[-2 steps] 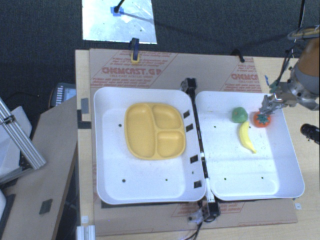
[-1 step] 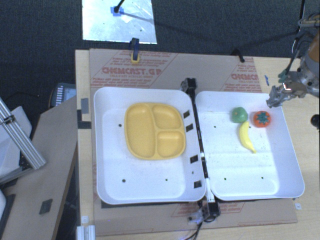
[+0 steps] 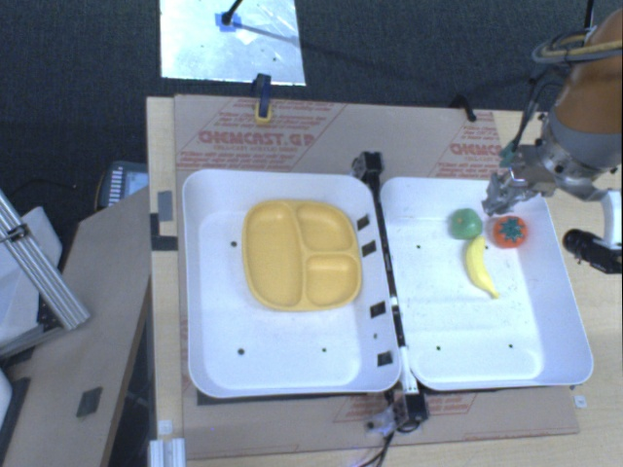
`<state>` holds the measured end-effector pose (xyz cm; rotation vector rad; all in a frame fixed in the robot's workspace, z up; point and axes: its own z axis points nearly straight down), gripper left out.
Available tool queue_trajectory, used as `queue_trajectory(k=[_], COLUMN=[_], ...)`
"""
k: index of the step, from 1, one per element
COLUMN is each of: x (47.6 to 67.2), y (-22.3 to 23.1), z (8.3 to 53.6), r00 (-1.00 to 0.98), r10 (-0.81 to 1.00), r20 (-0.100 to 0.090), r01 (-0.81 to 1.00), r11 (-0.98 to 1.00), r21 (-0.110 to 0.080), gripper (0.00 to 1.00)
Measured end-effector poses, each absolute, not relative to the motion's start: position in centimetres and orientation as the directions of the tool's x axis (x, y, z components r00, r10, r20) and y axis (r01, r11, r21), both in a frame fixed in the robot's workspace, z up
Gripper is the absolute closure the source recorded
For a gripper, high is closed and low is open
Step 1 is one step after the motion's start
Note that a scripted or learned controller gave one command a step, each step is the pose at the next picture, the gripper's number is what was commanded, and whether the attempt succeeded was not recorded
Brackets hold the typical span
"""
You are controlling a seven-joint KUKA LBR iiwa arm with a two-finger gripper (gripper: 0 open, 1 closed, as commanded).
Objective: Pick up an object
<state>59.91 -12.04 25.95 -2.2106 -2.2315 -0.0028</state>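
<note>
In the right bin (image 3: 545, 358) lie a green round fruit (image 3: 465, 224), a red tomato-like toy (image 3: 509, 231) and a yellow banana (image 3: 480, 267), all near the far right. My gripper (image 3: 496, 199) hangs over the bin's far edge, just above and between the green fruit and the tomato. Nothing shows between its fingers. A yellow divided plate (image 3: 301, 254) rests in the left bin (image 3: 214, 358).
The two white bins meet at a black hinged seam (image 3: 385, 270) down the middle. Cardboard (image 3: 292, 134) lies under the bins. A metal sheet (image 3: 232, 27) sits on the dark floor behind. The near half of the right bin holds no objects.
</note>
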Motion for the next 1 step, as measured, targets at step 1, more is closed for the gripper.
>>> queue_trajectory(k=[1], x=[58.71], y=[-6.72], z=[24.39], r00=[-0.01], r10=[1.0], r20=[0.002], r01=[1.0], r11=[0.01], r21=[0.0], gripper=[1.0])
